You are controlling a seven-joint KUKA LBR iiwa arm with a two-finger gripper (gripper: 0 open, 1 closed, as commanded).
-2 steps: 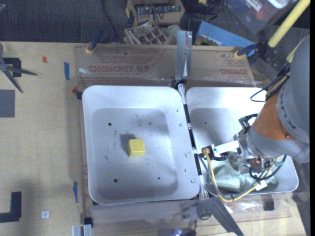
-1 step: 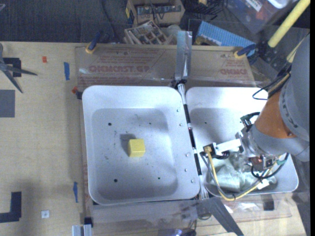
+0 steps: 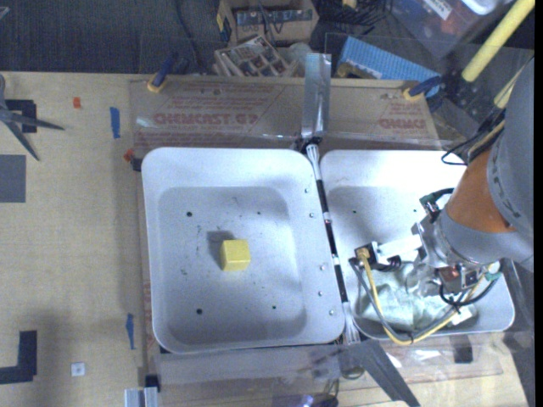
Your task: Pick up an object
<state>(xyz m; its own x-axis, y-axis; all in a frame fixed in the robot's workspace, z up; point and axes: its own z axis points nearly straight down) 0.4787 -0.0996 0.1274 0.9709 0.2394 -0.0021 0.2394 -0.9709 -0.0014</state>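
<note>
A yellow cube (image 3: 236, 254) lies near the middle of the left bin (image 3: 170, 176) — at about nine o'clock from the gripper (image 3: 416, 299), well apart from it. The gripper sits low in the right bin (image 3: 373, 185) — its grip cannot be made out.
</note>
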